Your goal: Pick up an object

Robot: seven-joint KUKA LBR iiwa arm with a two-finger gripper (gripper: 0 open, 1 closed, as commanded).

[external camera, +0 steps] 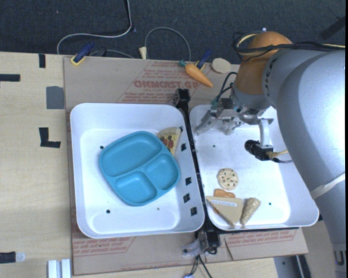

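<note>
I am seeing the gripper hanging over the far end of the right bin, and I cannot tell how its jaws are standing (the wrist is hiding them). Near that bin's front, a cookie is lying just behind a sandwich wedge and a cone-shaped piece. A blue divided tray is sitting in the left bin, with a pizza slice at its far corner.
</note>
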